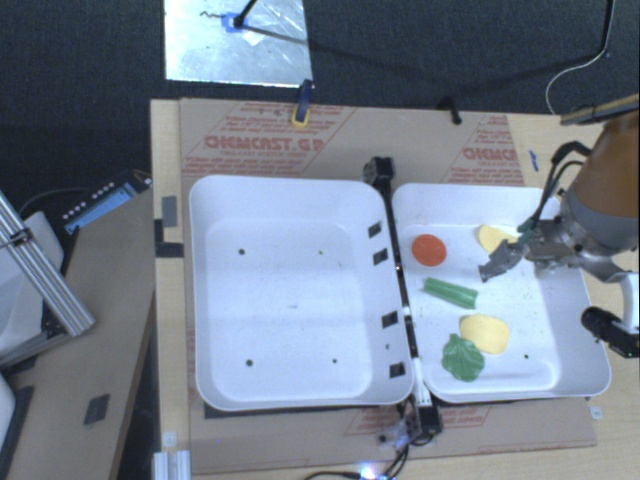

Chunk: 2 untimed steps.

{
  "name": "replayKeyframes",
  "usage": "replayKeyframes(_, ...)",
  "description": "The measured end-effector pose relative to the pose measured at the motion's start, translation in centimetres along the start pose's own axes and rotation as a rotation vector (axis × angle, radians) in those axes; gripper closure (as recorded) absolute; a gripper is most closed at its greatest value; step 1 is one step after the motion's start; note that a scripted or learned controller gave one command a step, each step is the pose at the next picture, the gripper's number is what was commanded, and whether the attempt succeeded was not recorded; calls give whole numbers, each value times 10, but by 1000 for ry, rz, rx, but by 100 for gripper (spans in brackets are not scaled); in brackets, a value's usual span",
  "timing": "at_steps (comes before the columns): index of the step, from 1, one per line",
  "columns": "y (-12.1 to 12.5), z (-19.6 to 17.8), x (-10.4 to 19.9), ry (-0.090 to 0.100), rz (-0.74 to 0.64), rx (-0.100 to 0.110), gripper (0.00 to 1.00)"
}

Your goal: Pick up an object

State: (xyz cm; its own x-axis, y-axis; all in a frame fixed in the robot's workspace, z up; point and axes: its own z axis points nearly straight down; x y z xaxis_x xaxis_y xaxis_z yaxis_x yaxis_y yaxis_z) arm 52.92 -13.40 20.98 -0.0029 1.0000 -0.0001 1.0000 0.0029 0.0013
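The gripper (497, 265) is seen above the right bin (575, 373); its finger state cannot be told, blurred.

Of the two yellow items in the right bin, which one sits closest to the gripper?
The upper yellow piece, just left of the gripper. The other yellow piece lies farther down, touching the green leafy item.

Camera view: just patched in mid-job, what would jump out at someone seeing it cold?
The bright items clustered in the right bin: an orange-red ball, a green stick, two yellow pieces and a leafy green piece. Next, the gripper reaching in from the right, low over that bin between the ball and the upper yellow piece.
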Motion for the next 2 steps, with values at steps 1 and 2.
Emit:
replayKeyframes(1,-6,86,25,3,-2,8,0)
replayKeyframes(2,32,126,38,1,-3,-1,0)
